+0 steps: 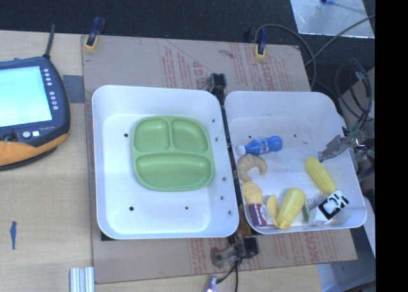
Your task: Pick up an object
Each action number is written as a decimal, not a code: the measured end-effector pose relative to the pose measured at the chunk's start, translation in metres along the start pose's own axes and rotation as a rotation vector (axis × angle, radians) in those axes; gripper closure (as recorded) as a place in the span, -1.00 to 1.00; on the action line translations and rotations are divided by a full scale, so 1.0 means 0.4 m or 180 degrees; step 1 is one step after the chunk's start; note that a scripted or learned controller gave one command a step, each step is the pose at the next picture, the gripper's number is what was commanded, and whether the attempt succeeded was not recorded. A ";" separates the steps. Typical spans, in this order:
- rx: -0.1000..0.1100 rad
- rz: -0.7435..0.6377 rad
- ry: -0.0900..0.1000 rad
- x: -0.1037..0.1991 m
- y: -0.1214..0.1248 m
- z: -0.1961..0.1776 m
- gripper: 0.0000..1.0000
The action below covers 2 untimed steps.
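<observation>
The right white bin (290, 107) holds several small things. A blue bottle (262, 145) lies on its side near the bin's middle, with a tan croissant (252, 165) just below it. A yellow corn cob (319, 175) lies at the right. Along the front wall sit a smaller corn piece (252, 192), a yellow-green pear-like toy (291, 206) and a black-and-white object (333, 205). My gripper (336, 146) shows as grey metal at the bin's right rim, above and right of the corn cob. It touches none of the objects and nothing hangs from it.
The left white bin (111, 176) holds a green divided plate (172, 153). A teach pendant with a bright screen (25, 109) lies on the bench at far left. Cables (328, 48) run behind the right bin. Clamps (93, 34) pin the cardboard sheet under the bins.
</observation>
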State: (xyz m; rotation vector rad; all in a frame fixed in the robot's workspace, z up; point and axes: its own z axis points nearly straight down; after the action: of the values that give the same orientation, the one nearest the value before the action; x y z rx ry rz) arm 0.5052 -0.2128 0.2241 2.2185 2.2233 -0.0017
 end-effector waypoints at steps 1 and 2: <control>0.0012 -0.0009 0.0002 0.002 0.068 0.092 -1.00; 0.0015 -0.0013 0.0003 0.004 0.050 0.282 -1.00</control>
State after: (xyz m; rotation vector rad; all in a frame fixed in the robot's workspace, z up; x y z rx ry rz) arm 0.5250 -0.2114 0.1111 2.2167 2.2308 -0.0061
